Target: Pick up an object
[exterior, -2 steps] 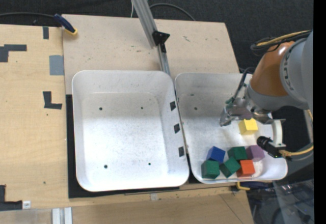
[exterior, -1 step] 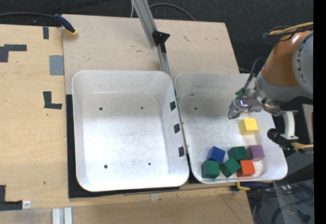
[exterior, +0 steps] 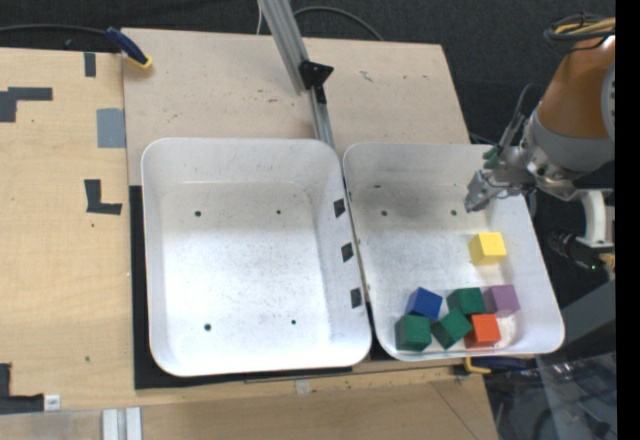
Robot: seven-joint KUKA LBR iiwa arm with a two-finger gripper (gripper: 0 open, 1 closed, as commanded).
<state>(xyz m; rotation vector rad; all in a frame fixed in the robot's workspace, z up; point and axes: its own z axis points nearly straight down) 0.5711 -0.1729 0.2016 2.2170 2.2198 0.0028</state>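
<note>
Gripper [exterior: 480, 196] poised over the right bin [exterior: 420, 178], above the yellow cube [exterior: 489, 246].
Camera view: its fingers cannot be made out as spread or closed, and nothing shows between them. Along the bin's near edge cluster a blue cube [exterior: 424, 302], three green cubes [exterior: 452, 326], an orange cube [exterior: 485, 329] and a purple cube [exterior: 502, 298].

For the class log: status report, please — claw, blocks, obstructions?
Claw over right bin, nothing held. Yellow block just below it, apart. Other blocks clustered at near edge.
</note>
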